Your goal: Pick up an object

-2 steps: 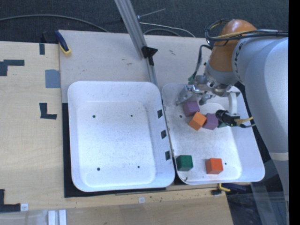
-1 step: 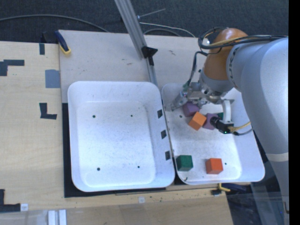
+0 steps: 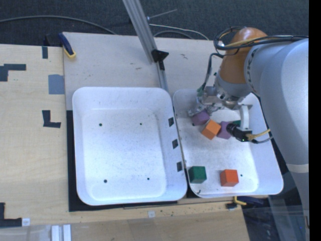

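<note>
The pincer [image 3: 200,110] sits low in the right bin [image 3: 261,182], down on a purple block [image 3: 201,118]; whether it grips is impossible to tell. An orange block [image 3: 211,129] lies just beside. A green cube [image 3: 197,174] and red-orange cube [image 3: 228,177] rest near the front wall.

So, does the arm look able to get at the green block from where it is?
Probably yes. The green block sits alone near the front left corner of the right bin, nothing on top of it. The bin wall beside it could crowd the pincer, now at the purple block.
</note>
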